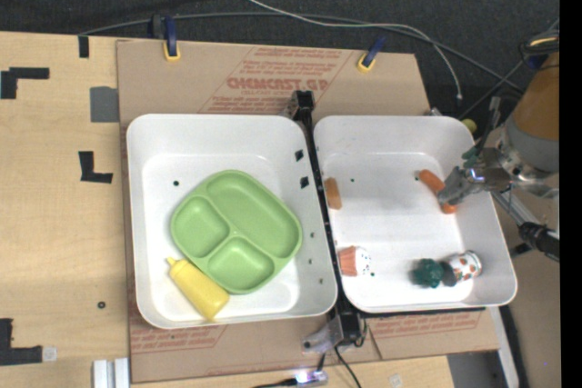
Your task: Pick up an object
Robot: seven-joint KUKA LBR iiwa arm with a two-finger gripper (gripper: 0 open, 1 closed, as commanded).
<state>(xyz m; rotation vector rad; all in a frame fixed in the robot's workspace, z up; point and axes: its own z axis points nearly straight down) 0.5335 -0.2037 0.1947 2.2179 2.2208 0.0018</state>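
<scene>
The right bin (391, 213) holds several small items. An orange stick-like piece (431, 182) lies near its right wall. My gripper (457, 184) hangs at that wall, right over the far end of the orange piece and covering part of it. A dark green toy (427, 273) and a white, red and green item (466, 265) lie in the front right corner. In the front left corner is an orange and white item (355, 262). A small brown-orange piece (333, 193) rests against the left wall.
The left bin (150, 159) holds a green divided plate (236, 230) and a yellow bottle (197, 288) at its front left. Both bins rest on a cardboard sheet (273, 77) held by clamps. Cables run over the dark floor behind.
</scene>
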